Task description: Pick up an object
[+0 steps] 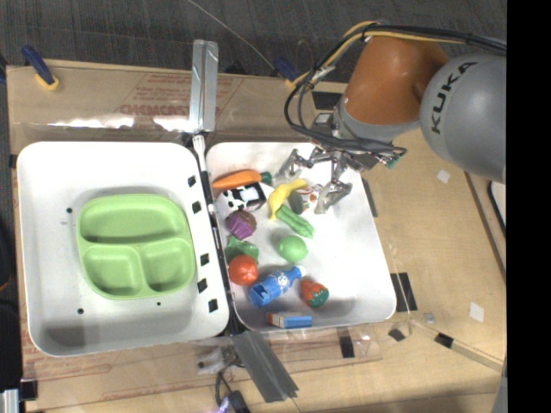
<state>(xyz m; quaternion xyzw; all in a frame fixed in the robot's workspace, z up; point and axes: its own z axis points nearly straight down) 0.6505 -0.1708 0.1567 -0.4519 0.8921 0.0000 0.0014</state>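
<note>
My gripper (pixel 319 175) hangs over the far part of the right bin (pixel 366 269), open, its metal fingers (pixel 298 161) spread and nothing between them. Just left of and below it lies a yellow banana (pixel 285 195), with a green vegetable (pixel 295 222) beside that. An orange carrot (pixel 234 179) and a black-and-white toy (pixel 242 199) lie further left. Nearer the front sit a purple item (pixel 241 224), a green ball (pixel 293 248), a red tomato (pixel 244 270), a blue bottle (pixel 274 287), a red-and-green strawberry (pixel 314 293) and a small blue box (pixel 289 320).
The left bin (pixel 43 196) holds a green divided plate (pixel 133 246). A metal divider bar (pixel 204 84) stands between the bins at the back. The grey arm with its orange band (pixel 392 80) and cables reaches in from the right.
</note>
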